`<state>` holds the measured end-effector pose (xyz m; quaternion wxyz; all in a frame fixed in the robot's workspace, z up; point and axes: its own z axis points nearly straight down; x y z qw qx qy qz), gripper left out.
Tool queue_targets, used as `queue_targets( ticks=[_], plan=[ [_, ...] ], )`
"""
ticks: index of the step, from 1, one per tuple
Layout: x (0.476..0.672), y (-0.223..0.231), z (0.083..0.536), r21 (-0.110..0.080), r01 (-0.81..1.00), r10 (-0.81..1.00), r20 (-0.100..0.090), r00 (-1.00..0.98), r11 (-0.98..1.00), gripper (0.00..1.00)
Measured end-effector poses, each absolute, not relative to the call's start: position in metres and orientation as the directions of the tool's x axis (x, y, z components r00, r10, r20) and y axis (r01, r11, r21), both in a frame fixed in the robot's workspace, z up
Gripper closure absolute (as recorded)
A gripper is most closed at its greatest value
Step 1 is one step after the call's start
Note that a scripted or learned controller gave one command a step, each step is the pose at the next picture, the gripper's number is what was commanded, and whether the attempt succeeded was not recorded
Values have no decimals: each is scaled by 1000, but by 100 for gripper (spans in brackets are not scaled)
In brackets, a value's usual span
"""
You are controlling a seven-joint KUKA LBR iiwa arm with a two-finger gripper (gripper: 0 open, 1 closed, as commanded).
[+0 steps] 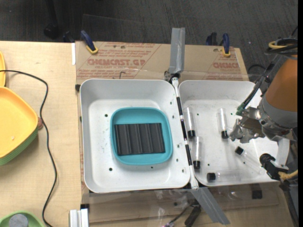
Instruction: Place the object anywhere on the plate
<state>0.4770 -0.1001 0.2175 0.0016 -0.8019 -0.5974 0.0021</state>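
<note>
Teal plate [140,161] with a dark ribbed insert, resting in the left bin [92,126]; it serves as the landmark. Right of the plate, in the right bin [208,91], lie several clear tubes with black caps, 1 of them [221,122] near the gripper [242,132]. The gripper sits low over the far-right part of that bin, well apart from the plate; whether its jaws are wide, narrow or holding a tube cannot be told. Risk, as judged: smooth round tubes may roll or slip from a pinch, and crowded neighbours may be nudged
</note>
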Motion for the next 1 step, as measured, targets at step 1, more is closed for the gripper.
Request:
queue_targets(
  ticks=[1],
  plan=[
    [477,-100,218,-5,958,958,-2,286,-286,0]
  ],
)
